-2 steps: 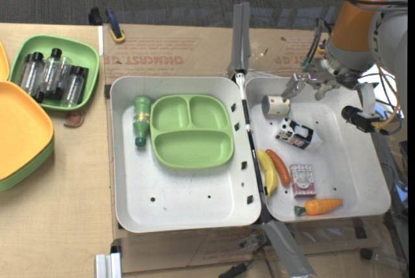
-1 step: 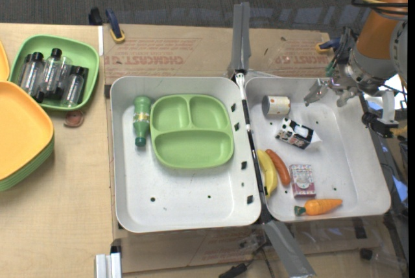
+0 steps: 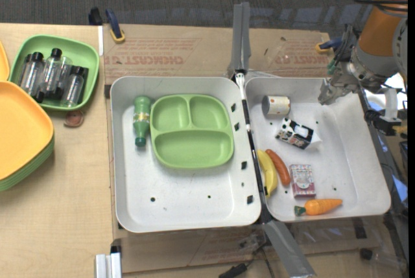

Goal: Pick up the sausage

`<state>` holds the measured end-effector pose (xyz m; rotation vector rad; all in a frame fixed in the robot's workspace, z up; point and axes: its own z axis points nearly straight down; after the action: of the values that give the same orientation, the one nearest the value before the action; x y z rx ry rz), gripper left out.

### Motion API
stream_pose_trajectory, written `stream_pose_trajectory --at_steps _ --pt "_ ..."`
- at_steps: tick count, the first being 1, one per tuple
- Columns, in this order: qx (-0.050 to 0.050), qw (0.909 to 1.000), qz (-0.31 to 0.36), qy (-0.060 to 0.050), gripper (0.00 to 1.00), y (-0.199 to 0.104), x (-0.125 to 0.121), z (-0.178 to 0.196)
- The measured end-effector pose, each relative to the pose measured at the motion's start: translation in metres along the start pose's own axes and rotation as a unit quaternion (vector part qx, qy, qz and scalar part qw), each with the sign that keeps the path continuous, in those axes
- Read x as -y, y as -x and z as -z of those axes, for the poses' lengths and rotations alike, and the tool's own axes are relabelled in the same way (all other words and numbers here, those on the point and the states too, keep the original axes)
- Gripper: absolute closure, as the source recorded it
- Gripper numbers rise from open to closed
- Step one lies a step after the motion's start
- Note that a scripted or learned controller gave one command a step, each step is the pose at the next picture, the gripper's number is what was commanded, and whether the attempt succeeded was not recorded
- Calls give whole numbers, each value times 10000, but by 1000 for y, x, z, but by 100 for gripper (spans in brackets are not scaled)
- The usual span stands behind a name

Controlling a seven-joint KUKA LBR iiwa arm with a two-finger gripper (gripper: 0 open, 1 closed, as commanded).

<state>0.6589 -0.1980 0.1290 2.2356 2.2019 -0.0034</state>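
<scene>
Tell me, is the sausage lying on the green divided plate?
No, the sausage lies in the right bin beside the banana, while the green plate sits in the left bin.

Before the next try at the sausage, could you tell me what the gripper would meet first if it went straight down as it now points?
Probably bare floor of the right bin near its far right corner; the gripper hangs well away from the sausage, though depth is unclear.

Right bin (image 3: pixel 363 160): sausage (image 3: pixel 279 166) just right of banana (image 3: pixel 266 173); carrot (image 3: pixel 318 207) in front; divided plate (image 3: pixel 192 131) in left bin (image 3: pixel 130 199).
</scene>
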Motion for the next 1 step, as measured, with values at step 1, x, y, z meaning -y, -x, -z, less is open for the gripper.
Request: stream_pose_trajectory --at_steps 1 --pt "-17 9977 680 -4 100 21 21 -37"
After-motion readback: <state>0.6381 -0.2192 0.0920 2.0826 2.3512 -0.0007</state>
